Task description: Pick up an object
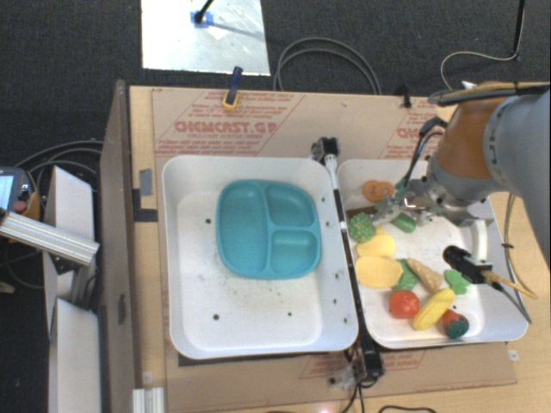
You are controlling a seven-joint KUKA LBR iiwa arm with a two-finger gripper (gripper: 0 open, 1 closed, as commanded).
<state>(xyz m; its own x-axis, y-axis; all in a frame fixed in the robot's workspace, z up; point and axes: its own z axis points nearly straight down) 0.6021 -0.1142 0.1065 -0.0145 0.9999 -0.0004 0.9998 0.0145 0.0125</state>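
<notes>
Hovering end effector point(403, 203), perhaps above toys point(405, 280)

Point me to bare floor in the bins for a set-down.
Left bin: bare floor all round the teal tray, widest along the front and left walls. Right bin: crowded, toy food packed from the divider to the front, gripper over it.

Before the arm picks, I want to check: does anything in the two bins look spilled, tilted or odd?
Nothing stands out. The teal plate lies flat in the left bin; the toy foods sit loosely together inside the right bin, none over its rim.
</notes>
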